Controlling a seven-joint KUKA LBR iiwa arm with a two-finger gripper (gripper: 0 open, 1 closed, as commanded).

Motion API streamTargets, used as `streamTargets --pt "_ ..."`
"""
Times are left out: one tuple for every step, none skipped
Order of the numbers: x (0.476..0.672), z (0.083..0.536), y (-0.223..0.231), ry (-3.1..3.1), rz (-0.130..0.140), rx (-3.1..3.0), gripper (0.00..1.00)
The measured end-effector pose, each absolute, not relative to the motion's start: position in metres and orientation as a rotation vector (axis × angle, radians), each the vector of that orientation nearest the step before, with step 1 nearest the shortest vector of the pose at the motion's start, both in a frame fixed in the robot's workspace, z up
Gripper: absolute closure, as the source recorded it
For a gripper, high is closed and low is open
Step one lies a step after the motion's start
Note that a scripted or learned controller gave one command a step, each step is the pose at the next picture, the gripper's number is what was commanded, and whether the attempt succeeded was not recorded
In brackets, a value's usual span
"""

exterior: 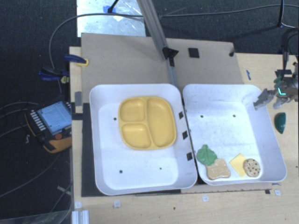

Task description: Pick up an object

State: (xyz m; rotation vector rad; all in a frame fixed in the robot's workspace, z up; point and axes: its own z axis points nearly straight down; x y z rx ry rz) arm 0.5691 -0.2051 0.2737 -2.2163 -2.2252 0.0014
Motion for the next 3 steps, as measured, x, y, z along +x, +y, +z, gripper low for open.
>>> streamTargets --pt "0.57 0.275 -0.205 -2.228 -0.001 -2.218 0.0" --pt "0.56 0.224 -0.203 -2.222 0.002 -2.219 0.0" --pt "0.557 0.182 -0.199 -2.222 0.001 -2.219 0.0"
